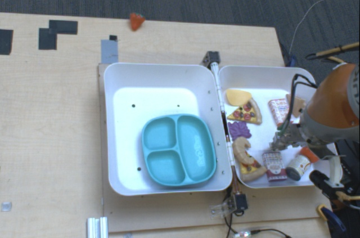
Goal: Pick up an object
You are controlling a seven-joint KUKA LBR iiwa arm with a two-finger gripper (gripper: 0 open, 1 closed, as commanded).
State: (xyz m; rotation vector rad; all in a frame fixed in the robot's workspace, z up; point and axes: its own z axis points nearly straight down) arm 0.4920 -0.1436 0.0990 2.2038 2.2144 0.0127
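Observation:
The right bin holds several toy foods: a yellow cheese wedge, a pizza slice, purple grapes, a pink packet, a tan pastry, a small red-and-white packet and a white can with an orange end. My gripper hangs low in this bin, just above the small packet and left of the can. The grey wrist and orange band hide the bin's right side.
The left bin holds a blue divided plate. A small red object lies on the wooden bench behind the bins, near a grey block. Cables and clamps crowd the bench's right edge.

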